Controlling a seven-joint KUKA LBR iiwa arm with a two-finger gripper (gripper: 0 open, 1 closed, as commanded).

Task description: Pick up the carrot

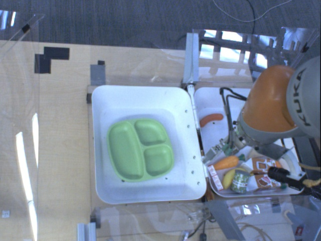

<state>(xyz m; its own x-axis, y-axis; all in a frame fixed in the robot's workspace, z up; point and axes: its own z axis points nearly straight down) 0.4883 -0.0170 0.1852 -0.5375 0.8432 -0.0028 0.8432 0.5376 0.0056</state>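
The orange, tapered carrot lies in the right-hand shallow white bin, near that bin's front-left corner. Its long axis runs roughly left to right across the bin, with a slight rise toward the right end. A yellow banana-shaped item and a small green-labelled can lie just in front of the carrot, near the bin's front edge. A red sausage-shaped item lies well apart from the carrot, toward the bin's back-left area.

The two-finger gripper hangs from the grey arm with the orange band, just behind the carrot and slightly toward the bin's left wall. The carrot therefore lies immediately toward the front of the bin from the gripper. Whether the tool is closed or released cannot be told from this view, and the carrot is not seen held; it rests on the bin floor.

Judgement: the pick is not yet done. The coming move calls for a short shift toward the front edge, with the closing direction set across the carrot's long axis.

The left-hand shallow white bin holds a green three-compartment plate.
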